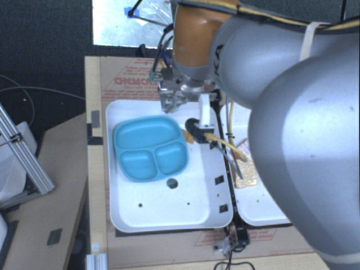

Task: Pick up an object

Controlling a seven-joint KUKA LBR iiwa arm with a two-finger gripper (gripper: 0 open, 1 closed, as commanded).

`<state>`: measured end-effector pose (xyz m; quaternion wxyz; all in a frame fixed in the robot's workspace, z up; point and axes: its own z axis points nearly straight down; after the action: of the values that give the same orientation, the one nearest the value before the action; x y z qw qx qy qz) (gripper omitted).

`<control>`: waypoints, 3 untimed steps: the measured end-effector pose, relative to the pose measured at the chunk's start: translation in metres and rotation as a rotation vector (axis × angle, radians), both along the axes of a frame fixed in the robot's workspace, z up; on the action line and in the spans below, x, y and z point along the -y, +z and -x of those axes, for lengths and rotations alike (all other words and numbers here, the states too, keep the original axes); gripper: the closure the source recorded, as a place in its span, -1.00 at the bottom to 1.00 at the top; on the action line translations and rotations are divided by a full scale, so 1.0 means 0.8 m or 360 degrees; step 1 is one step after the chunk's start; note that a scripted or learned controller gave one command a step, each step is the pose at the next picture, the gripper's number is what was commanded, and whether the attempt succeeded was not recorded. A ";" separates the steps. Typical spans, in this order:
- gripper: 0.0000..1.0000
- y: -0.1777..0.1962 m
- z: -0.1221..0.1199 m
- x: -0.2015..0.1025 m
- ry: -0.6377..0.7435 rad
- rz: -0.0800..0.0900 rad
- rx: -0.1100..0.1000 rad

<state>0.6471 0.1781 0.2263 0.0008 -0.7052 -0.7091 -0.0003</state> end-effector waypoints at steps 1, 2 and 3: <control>1.00 -0.072 0.045 -0.030 0.0000 0.0002 -0.0009; 1.00 -0.025 0.129 0.027 -0.0012 0.0002 -0.0004; 1.00 0.005 0.152 0.097 -0.0015 0.0003 0.0001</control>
<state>0.5252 0.1006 0.2300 -0.0002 -0.7086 -0.7056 0.0001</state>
